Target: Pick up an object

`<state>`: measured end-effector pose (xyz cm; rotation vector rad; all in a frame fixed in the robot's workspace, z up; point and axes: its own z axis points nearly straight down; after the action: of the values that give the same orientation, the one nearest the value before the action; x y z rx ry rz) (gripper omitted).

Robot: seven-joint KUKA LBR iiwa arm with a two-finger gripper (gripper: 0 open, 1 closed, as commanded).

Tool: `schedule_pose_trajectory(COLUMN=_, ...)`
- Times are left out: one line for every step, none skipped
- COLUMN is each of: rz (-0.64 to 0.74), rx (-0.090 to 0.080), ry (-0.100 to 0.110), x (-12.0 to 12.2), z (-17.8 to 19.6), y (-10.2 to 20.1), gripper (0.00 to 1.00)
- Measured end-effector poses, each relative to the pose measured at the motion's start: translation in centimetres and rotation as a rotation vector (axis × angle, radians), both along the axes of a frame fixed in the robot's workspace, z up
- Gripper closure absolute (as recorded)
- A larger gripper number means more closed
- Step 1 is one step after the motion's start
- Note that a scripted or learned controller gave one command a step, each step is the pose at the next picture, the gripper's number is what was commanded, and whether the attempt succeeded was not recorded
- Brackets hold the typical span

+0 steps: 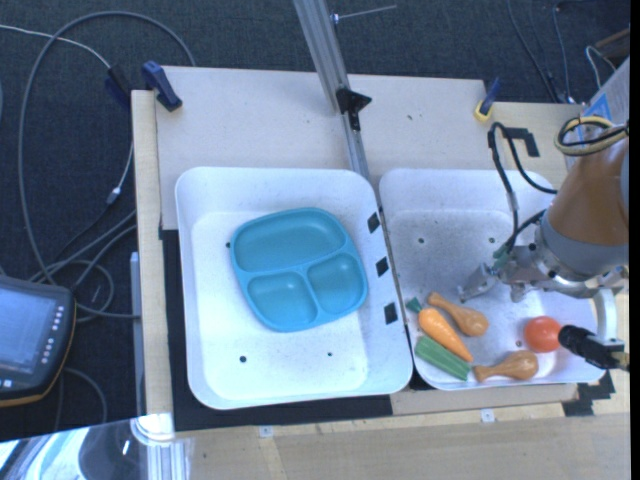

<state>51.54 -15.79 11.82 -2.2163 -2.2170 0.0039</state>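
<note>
Reaching in from the right, the arm (590, 203) hangs its gripper (490, 280) low over the right bin (440, 203); whether the jaws are spread or pressed together cannot be told. Near the bin's front edge lie a carrot (444, 332), a green vegetable (441, 359), two tan drumsticks (460, 315) (508, 368) and a red tomato (542, 333), all loose. A blue divided plate (298, 266) sits in the left bin (215, 368) on the table (250, 118).
</note>
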Motion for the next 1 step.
schedule_pose_trajectory(rz=0.001, rx=-0.002, ry=-0.008, x=0.17, z=1.37, y=-0.02, gripper=1.0)
